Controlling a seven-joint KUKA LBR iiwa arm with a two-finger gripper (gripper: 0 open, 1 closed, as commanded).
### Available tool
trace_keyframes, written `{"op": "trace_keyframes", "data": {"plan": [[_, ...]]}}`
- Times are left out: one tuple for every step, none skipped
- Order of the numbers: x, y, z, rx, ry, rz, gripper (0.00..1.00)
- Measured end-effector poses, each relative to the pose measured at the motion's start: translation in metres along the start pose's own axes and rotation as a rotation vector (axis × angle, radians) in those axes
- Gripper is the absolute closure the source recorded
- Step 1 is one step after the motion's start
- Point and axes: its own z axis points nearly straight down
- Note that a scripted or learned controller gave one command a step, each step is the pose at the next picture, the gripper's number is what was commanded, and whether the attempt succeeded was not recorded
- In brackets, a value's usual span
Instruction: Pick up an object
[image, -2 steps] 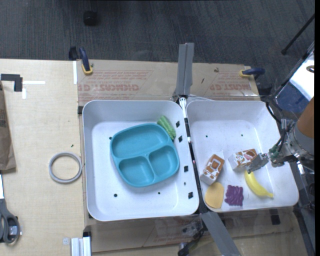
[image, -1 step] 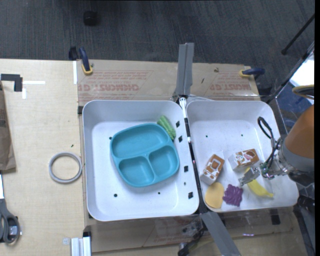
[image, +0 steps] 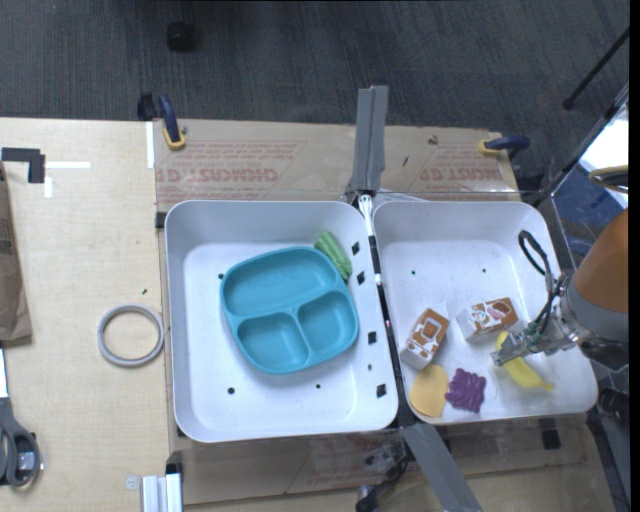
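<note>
My gripper (image: 512, 349) is low in the right bin (image: 470, 235), near its right side, right over a yellow banana-like toy (image: 527, 375). Its fingers are small and I cannot make out their spread. Just left of it lies a small white and orange box (image: 488, 317). A second printed box (image: 425, 337) lies further left. A purple grape bunch (image: 466, 390) and a flat orange-yellow piece (image: 430, 391) lie near the bin's front wall.
The left bin (image: 190, 330) holds a blue three-part plate (image: 289, 310) with a green leafy toy (image: 334, 254) at its far edge. A grey tape ring (image: 131, 334) lies on the bench to the left. A black cable (image: 535, 252) loops in the right bin.
</note>
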Motion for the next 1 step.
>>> {"op": "trace_keyframes", "data": {"plan": [[0.0399,0.0455,-0.1288,0.0,-0.003,0.407,1.0]]}}
